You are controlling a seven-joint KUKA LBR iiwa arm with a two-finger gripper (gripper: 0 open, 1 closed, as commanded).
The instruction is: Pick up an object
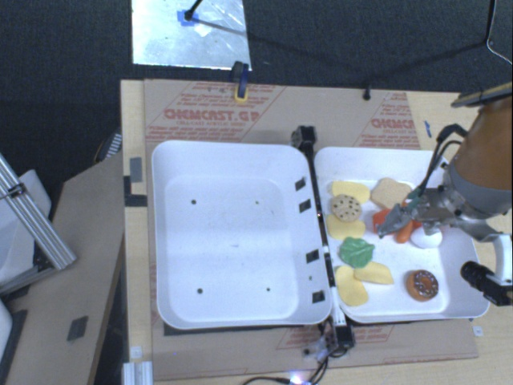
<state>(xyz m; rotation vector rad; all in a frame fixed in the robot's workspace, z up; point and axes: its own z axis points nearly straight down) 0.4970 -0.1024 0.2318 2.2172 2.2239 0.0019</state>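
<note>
gripper over right bin, pincer state can't tell, tips at small orange-red piece, white egg at its 3 o'clock

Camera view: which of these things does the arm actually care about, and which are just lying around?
Job:
end effector
round brown chocolate-chip cookie
green leafy toy
brown frosted doughnut
orange carrot-like toy

Lying about:
left white bin
yellow-and-blue clamp
shiny metal sheet

2 white bins. Right one has approx 9 toy foods: 4 yellow pcs, 1 cookie, 1 toast, 1 green leaf, 1 donut, 1 orange pc.
</note>
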